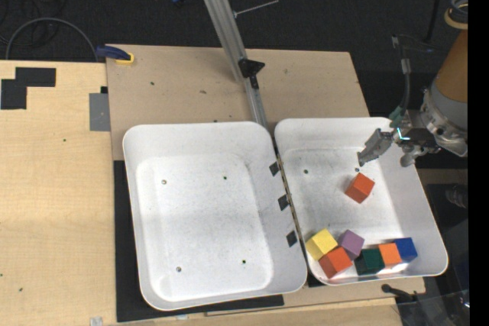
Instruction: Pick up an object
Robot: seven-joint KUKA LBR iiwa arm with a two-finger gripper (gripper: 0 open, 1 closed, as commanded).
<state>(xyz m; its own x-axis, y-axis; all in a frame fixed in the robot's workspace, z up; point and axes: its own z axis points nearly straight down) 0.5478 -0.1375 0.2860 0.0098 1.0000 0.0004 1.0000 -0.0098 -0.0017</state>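
Gripper [388, 148] hangs over the upper right part of the right bin [428, 229], its two dark fingers spread apart with bare white floor showing between them; nothing is held. One finger [373, 145] slants down to the left, the other sits near the bin's right wall, though the detail there is small and murky, so how wide the spread is can only be judged roughly.

From the single overhead view, the task looks hardly begun. An orange-red cube [360, 188] lies loose on the bin floor just below and a little left of the fingertips, seemingly tipped on an edge, apart from the fingers. Along the bin's near edge a cluster of blocks sits packed together: a yellow cube [322, 242], a red cube [335, 262], a purple cube [351, 242], a green cube [370, 261], an orange cube [390, 253] and a blue cube [406, 248]. None is lifted. The left bin [145, 145] bears no blocks.

What remains is the whole grasp: descending, closing on something and lifting it. The lone orange-red cube is the nearest and least crowded candidate.

As for pose, the arm [455, 84] enters from the right edge, wrist low over the bin rim and the gripper pointing leftward and down toward the floor.
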